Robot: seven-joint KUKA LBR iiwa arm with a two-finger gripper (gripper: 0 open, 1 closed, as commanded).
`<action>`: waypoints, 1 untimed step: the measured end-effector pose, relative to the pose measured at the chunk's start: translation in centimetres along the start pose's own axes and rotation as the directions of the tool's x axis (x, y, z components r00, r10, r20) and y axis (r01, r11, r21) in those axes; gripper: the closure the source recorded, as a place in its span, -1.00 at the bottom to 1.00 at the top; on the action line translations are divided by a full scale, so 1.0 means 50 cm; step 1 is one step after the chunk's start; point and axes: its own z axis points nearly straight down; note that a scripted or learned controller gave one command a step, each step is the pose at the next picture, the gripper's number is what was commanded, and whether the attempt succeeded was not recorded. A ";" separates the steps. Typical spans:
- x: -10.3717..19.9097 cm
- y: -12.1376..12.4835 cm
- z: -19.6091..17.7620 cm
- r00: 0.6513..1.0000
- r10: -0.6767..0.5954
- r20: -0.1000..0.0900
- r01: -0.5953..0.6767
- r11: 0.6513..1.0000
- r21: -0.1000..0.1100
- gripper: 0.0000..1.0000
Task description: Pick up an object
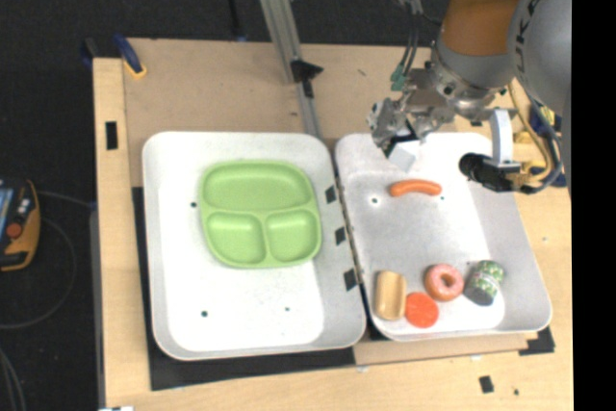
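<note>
sausage (415, 189) lies in right bin (510, 245) | gripper (397, 135) above bin's far edge

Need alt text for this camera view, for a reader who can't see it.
A grey-and-orange robot arm's gripper hovers at the far edge of the right bin, which holds a hot dog, bread roll, tomato, pink donut and a green-and-white item. The left bin holds a green divided plate.

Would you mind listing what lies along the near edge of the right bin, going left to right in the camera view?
Tan roll → red-orange round piece → pink donut → green-and-dark object.
</note>
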 end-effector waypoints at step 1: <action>0.093 0.017 0.034 1.000 -0.001 -0.001 0.001 1.000 0.001 1.00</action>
